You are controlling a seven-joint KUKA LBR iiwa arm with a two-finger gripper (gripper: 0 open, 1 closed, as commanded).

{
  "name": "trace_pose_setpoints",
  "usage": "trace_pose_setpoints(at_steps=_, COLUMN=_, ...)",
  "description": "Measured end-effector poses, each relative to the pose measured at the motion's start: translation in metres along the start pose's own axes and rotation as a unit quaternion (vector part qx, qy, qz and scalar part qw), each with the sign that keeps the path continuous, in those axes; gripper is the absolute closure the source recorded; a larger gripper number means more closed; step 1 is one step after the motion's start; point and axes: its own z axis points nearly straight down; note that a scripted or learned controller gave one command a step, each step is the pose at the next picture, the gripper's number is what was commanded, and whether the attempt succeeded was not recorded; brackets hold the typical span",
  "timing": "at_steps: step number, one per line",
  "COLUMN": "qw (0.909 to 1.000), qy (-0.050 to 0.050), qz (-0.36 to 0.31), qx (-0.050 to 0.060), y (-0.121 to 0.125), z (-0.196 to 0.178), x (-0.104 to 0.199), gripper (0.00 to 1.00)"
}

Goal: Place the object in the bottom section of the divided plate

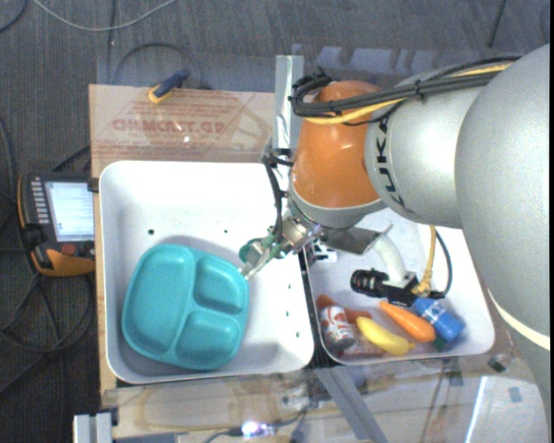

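Camera view, divided plate (pixel 186 307) long axis slanting upper-right.

camera count: just the one, so no second view overlaps with it
mount: fixed up above the bench (pixel 180 123), looking down at a bit of a slant
framing: both white bins fit in, left bin (pixel 189 187) and right bin (pixel 471 326) side by side, mid-frame to lower half
top of frame: grey carpet floor (pixel 92 26) with loose cables, so the far side of the bench is up-screen
left edge: a handheld pendant with a lit screen (pixel 60 215) sits just off the bench
arm entry: the KUKA arm (pixel 480 146) comes in from the right and looms huge, way nearer the lens than the bins
closeness: medium, whole bench roughly fits, bottom edge cropped
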Motion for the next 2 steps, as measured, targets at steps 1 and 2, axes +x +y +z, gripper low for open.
trace_pose_setpoints(at_steps=1, qw=0.999, qy=-0.001, qz=-0.044, qx=0.001, y=0.036, z=-0.001, x=0.021, gripper=1.0)
trace_pose_setpoints(at_steps=2, qw=0.9945, qy=-0.002, qz=-0.105, qx=0.0, y=0.115, z=-0.03, x=0.055, gripper=1.0)
